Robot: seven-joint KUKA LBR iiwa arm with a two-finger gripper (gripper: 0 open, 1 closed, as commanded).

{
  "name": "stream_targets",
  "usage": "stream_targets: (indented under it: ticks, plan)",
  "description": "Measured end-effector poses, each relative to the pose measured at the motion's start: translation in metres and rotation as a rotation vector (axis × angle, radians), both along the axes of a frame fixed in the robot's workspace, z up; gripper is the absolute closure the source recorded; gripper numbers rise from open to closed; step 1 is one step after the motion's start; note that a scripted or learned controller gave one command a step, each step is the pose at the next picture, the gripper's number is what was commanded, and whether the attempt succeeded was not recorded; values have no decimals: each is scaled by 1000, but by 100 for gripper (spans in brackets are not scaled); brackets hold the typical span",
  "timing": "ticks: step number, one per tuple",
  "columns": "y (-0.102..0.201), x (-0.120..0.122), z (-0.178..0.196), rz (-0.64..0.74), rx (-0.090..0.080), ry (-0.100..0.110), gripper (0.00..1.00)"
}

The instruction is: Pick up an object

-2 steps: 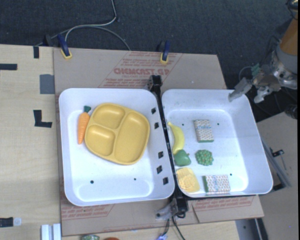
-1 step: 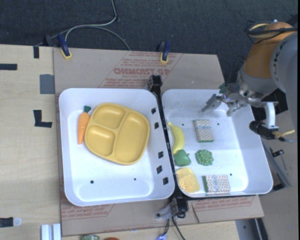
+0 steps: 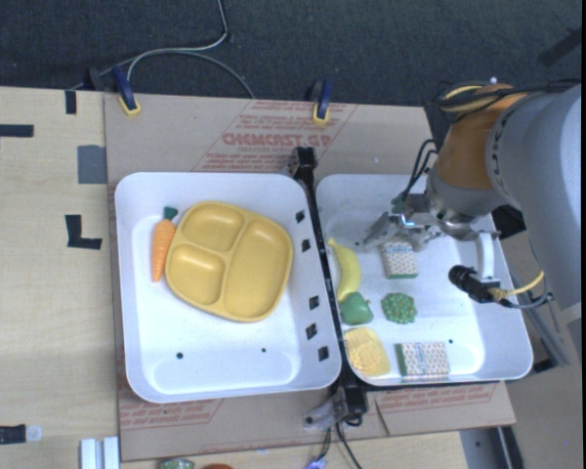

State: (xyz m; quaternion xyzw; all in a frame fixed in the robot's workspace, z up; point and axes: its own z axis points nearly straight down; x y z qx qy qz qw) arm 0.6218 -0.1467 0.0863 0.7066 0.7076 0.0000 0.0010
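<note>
The right bin [image 3: 513, 345] was crowded along its left wall and near edge, with open floor in its far left corner and at its right side. The left bin [image 3: 142, 262] kept bare floor along its near side. The hand [image 3: 402, 225] stood low over the right bin's centre, under the orange-banded wrist; whether its fingers were apart or together could not be told. One small patterned box [image 3: 399, 260] lay just beside the hand, on its near side. Also counted in that bin: one banana [image 3: 347, 270], one green pepper [image 3: 355, 309], one broccoli piece [image 3: 399, 308], one corn cob [image 3: 366, 351] and one flat patterned packet [image 3: 425, 359]. The left bin held one yellow divided plate [image 3: 227, 260] and one carrot [image 3: 161, 245] touching the plate's left rim.
</note>
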Motion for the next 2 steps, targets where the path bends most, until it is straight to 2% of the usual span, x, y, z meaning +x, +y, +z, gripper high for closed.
stream_targets:
  ticks: [1, 2]
  plan:
    - [0, 1, 10, 1, -1, -3, 100]
    - [70, -45, 99, 2, 3, 0, 100]
